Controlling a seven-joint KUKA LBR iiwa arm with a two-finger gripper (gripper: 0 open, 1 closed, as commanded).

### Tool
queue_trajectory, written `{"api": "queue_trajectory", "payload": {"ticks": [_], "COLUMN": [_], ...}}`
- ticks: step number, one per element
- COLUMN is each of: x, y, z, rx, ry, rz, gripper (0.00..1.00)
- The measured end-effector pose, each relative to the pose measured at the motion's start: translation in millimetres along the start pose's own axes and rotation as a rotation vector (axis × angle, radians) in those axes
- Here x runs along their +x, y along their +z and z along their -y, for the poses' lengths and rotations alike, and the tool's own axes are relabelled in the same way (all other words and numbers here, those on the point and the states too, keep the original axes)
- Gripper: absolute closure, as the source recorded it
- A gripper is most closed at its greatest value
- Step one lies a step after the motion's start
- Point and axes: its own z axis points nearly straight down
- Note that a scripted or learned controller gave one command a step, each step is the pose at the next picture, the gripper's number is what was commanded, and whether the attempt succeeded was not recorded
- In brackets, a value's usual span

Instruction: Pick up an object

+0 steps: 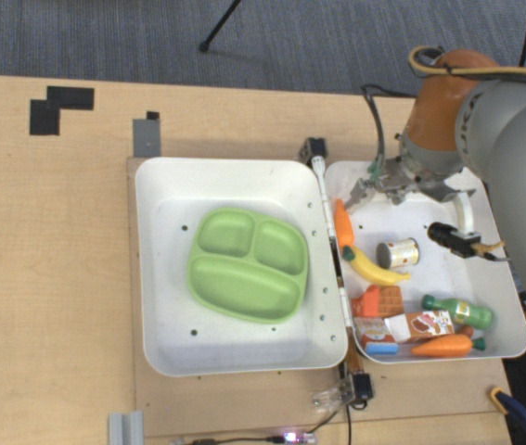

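End effector (385, 180) hovers near carrot (342, 223), just beside banana (374, 267)

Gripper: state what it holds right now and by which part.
Nothing shows held. The gripper hangs above the right bin's far end, with no object at it; the carrot and banana lie apart.

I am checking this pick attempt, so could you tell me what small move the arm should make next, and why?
Probably a short move toward the near end of the right bin. The gripper sits at the bin's far end over bare floor, while the banana, the small can and the carrot lie nearer the camera, so nothing is within its grasp yet.
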Motion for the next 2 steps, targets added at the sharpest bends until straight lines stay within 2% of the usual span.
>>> {"api": "queue_trajectory", "payload": {"ticks": [1,2], "x": [-15.1,12.3], "y": [0.9,-0.7], "z": [67.8,111.5], "rx": [0.003,-0.003], "ry": [0.023,-0.133], "rz": [0.000,0.001], "gripper": [0.00,0.00]}}
